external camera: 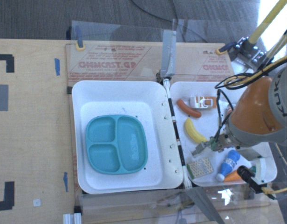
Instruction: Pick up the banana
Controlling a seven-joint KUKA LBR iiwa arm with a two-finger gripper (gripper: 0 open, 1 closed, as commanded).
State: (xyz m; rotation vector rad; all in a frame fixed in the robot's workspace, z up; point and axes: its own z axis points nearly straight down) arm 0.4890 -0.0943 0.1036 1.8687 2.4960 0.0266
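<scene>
The yellow banana lies in the right bin, near its left wall, curving from upper left to lower right. My gripper hangs low over the bin just below and right of the banana's lower end, close to it. Nothing shows as held. The orange-banded wrist covers the bin's right part.
A red sausage and a small carton lie behind the banana. A speckled sponge, a blue bottle and an orange carrot lie at the front. The left bin holds a teal divided plate.
</scene>
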